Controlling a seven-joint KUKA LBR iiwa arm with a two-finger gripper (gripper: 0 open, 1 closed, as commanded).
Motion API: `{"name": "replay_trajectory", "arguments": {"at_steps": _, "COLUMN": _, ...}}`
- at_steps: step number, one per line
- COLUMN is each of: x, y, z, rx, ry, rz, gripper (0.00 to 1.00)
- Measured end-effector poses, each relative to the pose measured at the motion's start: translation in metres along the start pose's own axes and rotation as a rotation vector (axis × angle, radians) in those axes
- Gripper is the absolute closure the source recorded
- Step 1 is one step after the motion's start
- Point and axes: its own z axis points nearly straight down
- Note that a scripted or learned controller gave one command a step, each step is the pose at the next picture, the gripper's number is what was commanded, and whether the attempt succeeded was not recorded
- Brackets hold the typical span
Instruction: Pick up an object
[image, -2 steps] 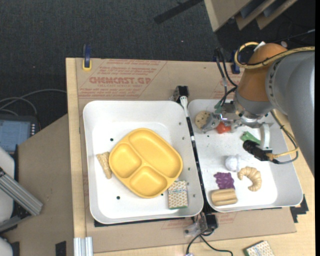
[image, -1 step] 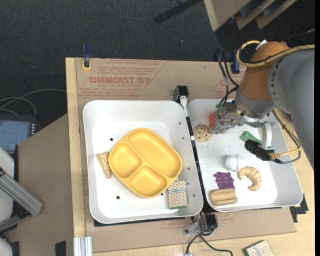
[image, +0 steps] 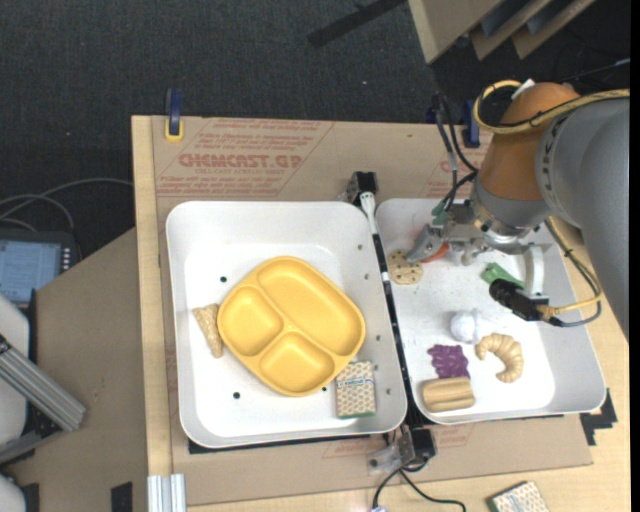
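Now, the round cookie (image: 404, 270) lies against the right bin's (image: 580, 390) left wall, gripper (image: 432, 243) just above it; I cannot tell its state. That wall crowds things: it could easily block the grasp.

Robot test bench in a lab or workshop

A brown protective sheet printed "CHEMCAST" (image: 240, 158) covers the wooden bench top (image: 100, 350), blue clamps (image: 175, 113) grip its far edge, loose black cables (image: 60, 195) trail over dark carpet (image: 200, 50), and two shallow white plastic bins (image: 190, 300) sit side by side.
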Motion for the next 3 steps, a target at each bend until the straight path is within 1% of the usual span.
{"name": "replay_trajectory", "arguments": {"at_steps": 1, "x": -0.013, "y": 0.035, "z": 0.01, "rx": -0.005, "ry": -0.001, "rz": -0.002, "gripper": 0.0}}
{"name": "replay_trajectory", "arguments": {"at_steps": 2, "x": -0.012, "y": 0.035, "z": -0.001, "rx": -0.006, "ry": -0.002, "rz": -0.002, "gripper": 1.0}}
{"name": "replay_trajectory", "arguments": {"at_steps": 3, "x": 0.054, "y": -0.046, "z": -0.095, "rx": 0.001, "ry": 0.004, "rz": -0.006, "gripper": 1.0}}
